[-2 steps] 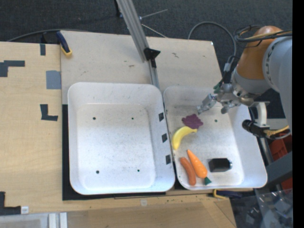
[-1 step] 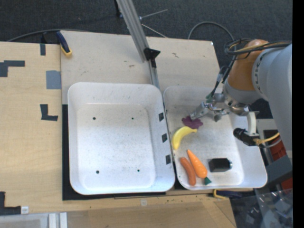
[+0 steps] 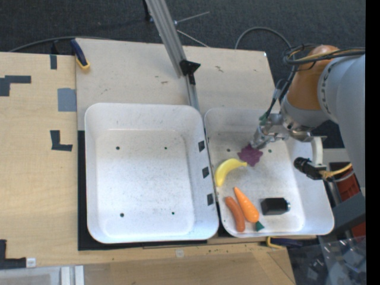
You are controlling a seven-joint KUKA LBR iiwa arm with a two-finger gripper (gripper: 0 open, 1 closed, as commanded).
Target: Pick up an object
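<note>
Purple, small knobbly plastic toy [image 3: 250,155] lies in right white bin [image 3: 314,218], upper middle. Gripper [image 3: 259,142] poised touching its top edge, likely lining up grasp; finger state not discernible.

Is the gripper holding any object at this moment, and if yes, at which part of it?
It cannot be told. The gripper is down in the right bin, right at the upper edge of the purple object, but the view does not show whether it grips the object.
</note>
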